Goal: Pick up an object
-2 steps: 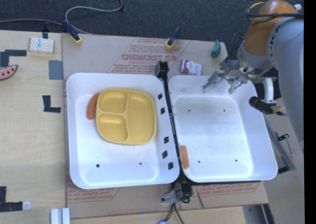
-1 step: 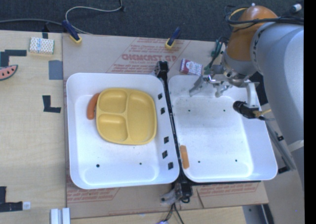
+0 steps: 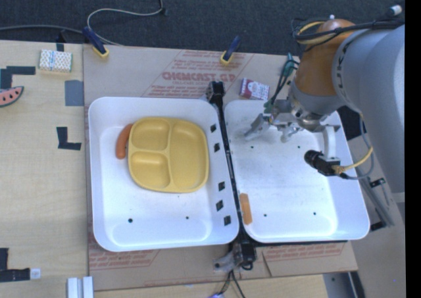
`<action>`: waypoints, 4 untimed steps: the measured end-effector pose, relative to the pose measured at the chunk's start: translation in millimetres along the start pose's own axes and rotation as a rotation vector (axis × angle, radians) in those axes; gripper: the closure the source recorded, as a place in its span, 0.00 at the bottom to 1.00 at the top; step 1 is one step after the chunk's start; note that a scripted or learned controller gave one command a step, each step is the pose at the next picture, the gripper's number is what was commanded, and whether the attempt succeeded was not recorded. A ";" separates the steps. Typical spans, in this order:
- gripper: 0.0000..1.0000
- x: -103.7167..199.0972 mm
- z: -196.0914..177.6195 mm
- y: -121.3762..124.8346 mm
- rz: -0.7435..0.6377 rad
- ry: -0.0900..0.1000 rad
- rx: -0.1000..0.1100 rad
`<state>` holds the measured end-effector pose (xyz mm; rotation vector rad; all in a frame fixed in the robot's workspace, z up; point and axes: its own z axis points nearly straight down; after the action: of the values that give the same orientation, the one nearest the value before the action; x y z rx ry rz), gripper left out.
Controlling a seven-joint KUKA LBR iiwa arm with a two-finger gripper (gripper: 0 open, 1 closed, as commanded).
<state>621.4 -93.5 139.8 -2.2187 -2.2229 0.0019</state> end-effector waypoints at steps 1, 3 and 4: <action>0.00 0.2 54.5 47.1 -0.001 0.000 -0.003; 1.00 0.9 35.5 46.9 -0.004 -0.001 -0.001; 0.00 0.8 35.7 46.9 -0.003 -0.001 -0.001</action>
<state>668.2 -92.7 104.0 -2.2163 -2.2278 0.0021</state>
